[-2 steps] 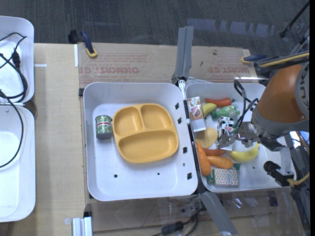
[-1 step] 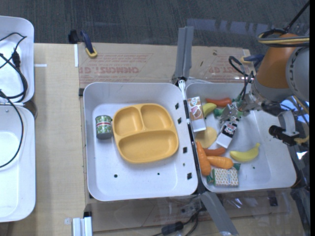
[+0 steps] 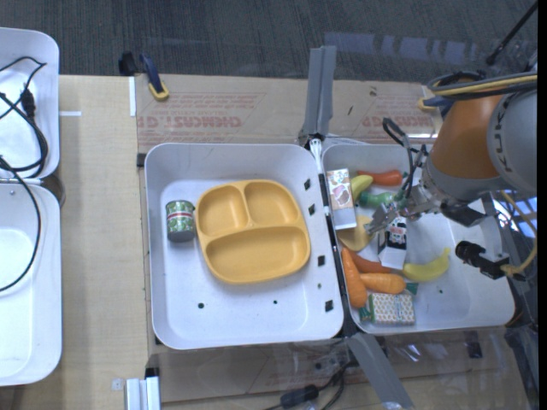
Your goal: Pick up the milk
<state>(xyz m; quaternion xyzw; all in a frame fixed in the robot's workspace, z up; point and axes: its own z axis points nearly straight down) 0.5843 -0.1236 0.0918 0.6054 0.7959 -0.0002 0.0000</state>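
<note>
Brown cardboard covers the worktop (image 3: 94, 229) under both bins. Milk carton (image 3: 341, 199), tall and white with a pink printed label, lies against the right bin's (image 3: 479, 310) left wall, left of the gripper (image 3: 395, 219).

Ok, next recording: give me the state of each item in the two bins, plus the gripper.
Milk carton: lying flat against right bin's left wall.
Yellow divided plate: upright, nothing on it.
Small can: standing beside plate.
Banana: lying loose.
Carrots: lying loose.
Gripper: low over right bin, beside milk carton.
</note>
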